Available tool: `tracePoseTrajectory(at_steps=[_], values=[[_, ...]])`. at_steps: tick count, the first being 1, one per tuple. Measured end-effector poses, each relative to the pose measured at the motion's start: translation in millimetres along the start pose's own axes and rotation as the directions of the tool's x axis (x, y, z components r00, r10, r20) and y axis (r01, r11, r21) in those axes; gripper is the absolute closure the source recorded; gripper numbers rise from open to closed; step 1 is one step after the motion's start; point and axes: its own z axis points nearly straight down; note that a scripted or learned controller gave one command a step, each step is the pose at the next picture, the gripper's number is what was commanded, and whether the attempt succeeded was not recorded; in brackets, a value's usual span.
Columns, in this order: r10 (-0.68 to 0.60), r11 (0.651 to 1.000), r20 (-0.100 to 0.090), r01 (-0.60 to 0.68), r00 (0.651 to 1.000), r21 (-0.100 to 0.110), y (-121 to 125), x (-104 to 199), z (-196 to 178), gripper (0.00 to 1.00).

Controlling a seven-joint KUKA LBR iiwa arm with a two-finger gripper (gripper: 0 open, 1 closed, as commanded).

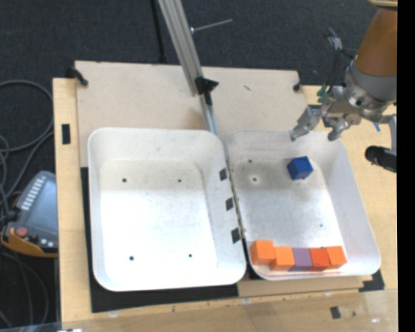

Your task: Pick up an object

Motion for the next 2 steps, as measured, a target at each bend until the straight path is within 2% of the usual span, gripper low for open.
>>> tracePoseTrajectory(at_steps=[1, 2], values=[[0.006, 1.0, 0.002, -0.006, 1.0, -0.002, 12, -13, 141, 0.0], [0.001, 1.0, 0.008, -0.001, 1.0, -0.023, 15, -33, 146, 0.0]])
